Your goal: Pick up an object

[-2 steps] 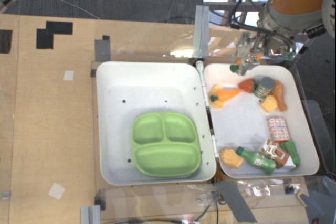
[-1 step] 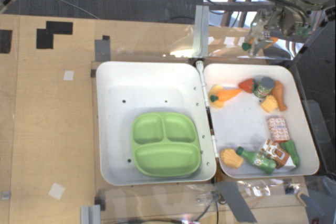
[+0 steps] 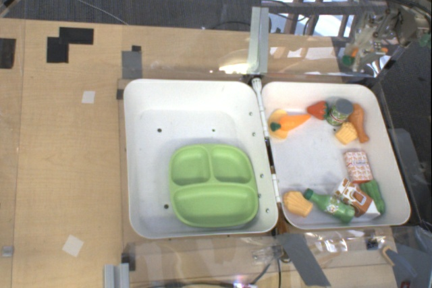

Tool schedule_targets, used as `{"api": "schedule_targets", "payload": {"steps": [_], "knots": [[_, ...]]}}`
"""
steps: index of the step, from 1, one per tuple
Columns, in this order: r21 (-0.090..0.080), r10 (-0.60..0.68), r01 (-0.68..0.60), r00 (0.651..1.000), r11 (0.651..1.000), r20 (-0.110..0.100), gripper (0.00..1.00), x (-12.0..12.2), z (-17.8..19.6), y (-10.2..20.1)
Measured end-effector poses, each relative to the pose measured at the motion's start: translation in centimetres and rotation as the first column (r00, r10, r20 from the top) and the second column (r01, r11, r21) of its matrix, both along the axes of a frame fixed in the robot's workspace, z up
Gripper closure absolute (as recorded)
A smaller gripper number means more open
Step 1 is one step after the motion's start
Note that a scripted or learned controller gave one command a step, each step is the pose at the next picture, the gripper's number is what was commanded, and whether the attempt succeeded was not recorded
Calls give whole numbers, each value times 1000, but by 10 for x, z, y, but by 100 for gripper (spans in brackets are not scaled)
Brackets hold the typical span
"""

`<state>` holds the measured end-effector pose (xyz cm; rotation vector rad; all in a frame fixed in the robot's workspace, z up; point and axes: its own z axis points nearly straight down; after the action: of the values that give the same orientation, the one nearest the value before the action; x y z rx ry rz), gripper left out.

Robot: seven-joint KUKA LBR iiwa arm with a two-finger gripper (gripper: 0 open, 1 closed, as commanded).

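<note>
Hand (image 3: 378, 34) up past the right bin (image 3: 317, 152), can't tell its state; toy food inside, green plate (image 3: 213, 185) in left bin (image 3: 155, 111).

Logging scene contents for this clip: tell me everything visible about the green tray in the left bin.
The green tray is a light green, matte, plastic-looking plate with rounded corners and three compartments: two smaller ones at the far side, one wide one at the near side. It lies flat, right side up, on the floor of the left bin, toward the near right part, close to the wall shared with the right bin. Nothing lies in its compartments, and nothing but the bin floor touches it.
</note>
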<state>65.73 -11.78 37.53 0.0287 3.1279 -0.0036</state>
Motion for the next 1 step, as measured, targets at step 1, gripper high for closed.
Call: {"api": "schedule_targets", "payload": {"steps": [1], "knots": [[0, 6, -6, 1000, 1000, 11, 100, 2, 13, 4]]}}
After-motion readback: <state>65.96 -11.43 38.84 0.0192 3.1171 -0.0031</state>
